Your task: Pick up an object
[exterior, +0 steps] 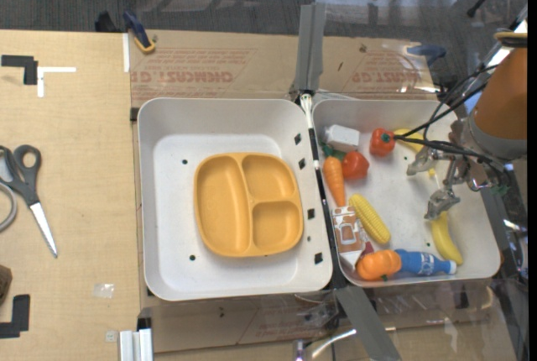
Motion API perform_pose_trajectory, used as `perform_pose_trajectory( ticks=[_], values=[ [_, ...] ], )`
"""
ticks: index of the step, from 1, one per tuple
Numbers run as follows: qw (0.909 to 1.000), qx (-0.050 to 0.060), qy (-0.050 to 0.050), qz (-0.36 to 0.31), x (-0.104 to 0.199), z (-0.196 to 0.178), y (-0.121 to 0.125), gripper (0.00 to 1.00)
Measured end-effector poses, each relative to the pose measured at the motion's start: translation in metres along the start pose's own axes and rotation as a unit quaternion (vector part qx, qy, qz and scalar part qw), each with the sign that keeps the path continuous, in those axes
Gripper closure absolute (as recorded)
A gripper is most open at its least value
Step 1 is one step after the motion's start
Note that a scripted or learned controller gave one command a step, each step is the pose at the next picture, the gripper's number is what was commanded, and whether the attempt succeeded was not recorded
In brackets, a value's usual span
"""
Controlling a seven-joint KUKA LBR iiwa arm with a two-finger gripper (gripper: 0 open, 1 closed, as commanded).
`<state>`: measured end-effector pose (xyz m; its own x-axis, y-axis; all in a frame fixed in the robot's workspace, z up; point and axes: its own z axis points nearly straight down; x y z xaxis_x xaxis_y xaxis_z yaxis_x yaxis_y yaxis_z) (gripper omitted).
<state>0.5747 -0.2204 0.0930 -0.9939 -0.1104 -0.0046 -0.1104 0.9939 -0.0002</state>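
my gripper (443, 187) hangs over the right bin (485, 271), near its right wall, with the arm (508, 95) reaching in from the right. nothing is seen between the fingers; whether they stand apart or together i cannot tell at this size, so i treat the tool as carrying nothing. the nearest candidate is the banana (445, 238), lying on the bin floor just below the gripper in the view, its long axis running roughly toward the bin's front edge. other items sit further left: a corn cob (370, 219), a carrot (334, 180), a red tomato (356, 165), a small orange fruit (382, 142), a white block (342, 135), and along the front wall a blue bottle (424, 264) touching an orange pepper (377, 264). the left bin (159, 208) holds a yellow divided tray (248, 204). procedure, as i judge it: centre the tool over the banana's middle, turn the wrist so the fingers close across its narrow width and not along its length, confirm the fingers are spread before descent, lower until the tips straddle the fruit close to the floor, then close and lift straight up. risk: the banana lies near the right wall, so a finger may strike the wall or nudge the curved fruit aside; keep the approach vertical and slow.
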Motion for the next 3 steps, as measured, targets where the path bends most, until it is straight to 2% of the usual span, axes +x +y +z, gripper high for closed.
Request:
perform_pose_trajectory(
  ticks=[1, 2, 3],
  values=[
    [0.9971, 0.000, 0.001, 0.076, 0.058, 0.000, 0.005, 0.00],
    [0.9973, 0.001, -0.001, 0.074, 0.056, -0.010, 0.006, 1.00],
    [0.9701, 0.000, 0.002, 0.243, 0.090, 0.001, 0.068, 1.00]
  ],
)
